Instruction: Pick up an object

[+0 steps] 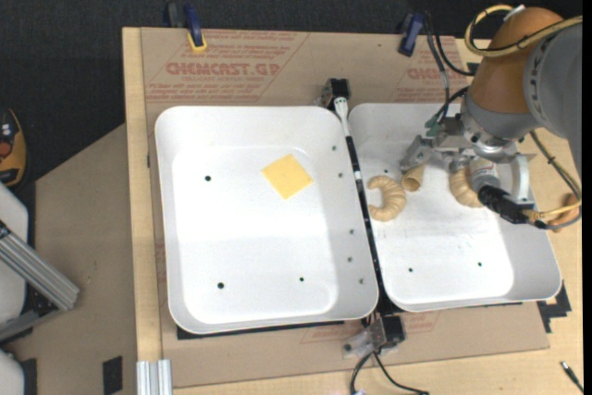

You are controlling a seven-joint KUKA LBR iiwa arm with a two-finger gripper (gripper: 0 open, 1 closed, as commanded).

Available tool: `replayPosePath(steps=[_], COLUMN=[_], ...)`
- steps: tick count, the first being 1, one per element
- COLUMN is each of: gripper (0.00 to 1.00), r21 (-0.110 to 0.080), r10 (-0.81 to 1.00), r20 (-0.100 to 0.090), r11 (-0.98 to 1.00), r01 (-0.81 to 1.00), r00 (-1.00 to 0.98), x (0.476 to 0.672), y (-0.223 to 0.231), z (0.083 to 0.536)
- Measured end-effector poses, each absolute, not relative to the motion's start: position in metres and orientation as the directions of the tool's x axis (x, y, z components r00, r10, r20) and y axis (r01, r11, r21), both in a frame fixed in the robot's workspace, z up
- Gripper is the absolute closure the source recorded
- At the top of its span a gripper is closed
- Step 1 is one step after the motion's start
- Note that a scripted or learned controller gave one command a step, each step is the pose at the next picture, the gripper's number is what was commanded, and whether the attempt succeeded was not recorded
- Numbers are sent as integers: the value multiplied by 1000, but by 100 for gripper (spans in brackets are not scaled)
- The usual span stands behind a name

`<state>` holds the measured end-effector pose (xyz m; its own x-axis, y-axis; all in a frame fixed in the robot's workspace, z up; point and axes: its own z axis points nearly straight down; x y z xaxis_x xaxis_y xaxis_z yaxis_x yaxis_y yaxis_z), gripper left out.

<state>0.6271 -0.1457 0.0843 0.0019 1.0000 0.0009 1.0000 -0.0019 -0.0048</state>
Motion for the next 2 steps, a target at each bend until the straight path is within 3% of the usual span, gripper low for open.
replayPosePath(steps=[1, 2], gripper=[100, 100], r21=[2, 6], r10=[1000, 1000], r20=[0, -1], r11=[-1, 5], r01=[1000, 1000], r00=[1, -5], x=[630, 669], y=[-145, -104], z=[96, 108])
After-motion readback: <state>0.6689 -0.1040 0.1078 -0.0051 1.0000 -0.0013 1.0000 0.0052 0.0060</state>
